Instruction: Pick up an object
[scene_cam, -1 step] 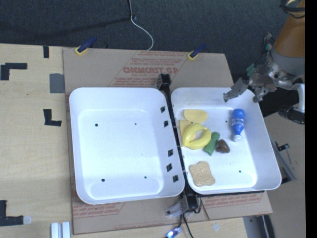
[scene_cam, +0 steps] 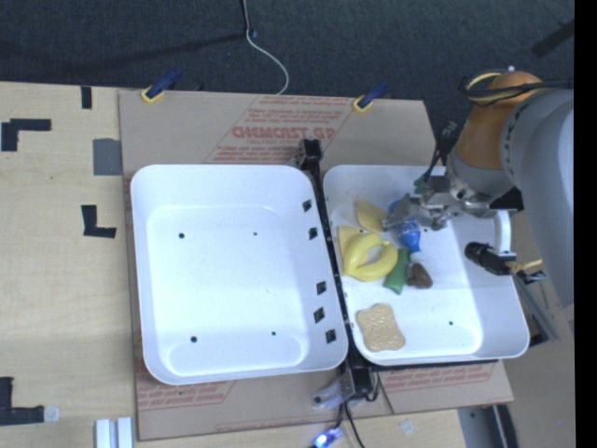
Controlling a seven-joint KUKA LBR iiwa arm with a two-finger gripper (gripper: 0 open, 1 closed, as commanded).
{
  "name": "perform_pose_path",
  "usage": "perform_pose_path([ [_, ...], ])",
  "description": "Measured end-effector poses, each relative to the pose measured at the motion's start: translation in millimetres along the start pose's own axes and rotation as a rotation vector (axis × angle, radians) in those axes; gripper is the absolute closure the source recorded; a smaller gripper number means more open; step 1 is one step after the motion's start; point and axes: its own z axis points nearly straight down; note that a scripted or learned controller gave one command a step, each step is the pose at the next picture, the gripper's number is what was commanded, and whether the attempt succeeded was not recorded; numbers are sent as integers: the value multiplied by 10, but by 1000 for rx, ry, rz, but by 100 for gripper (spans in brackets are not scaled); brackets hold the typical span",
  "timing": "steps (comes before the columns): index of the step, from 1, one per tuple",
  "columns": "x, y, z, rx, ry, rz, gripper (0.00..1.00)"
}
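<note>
Cardboard covers the bench [scene_cam: 56, 250] under two white bins [scene_cam: 149, 250]. Fingers [scene_cam: 410, 215] hang over a blue object [scene_cam: 410, 239]; their opening I cannot tell.

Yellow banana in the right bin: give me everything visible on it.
The banana is bright yellow and smooth, plastic-looking, curved into a thick arc. It lies flat in the right bin, close to the divider between the bins. A pale yellow piece sits just above it, and a green item touches its right end. The gripper hangs up and to its right, apart from it.
</note>
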Motion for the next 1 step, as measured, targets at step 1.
perform_pose_path([
  [1,85,246,-49,-8,0,0,0],
])
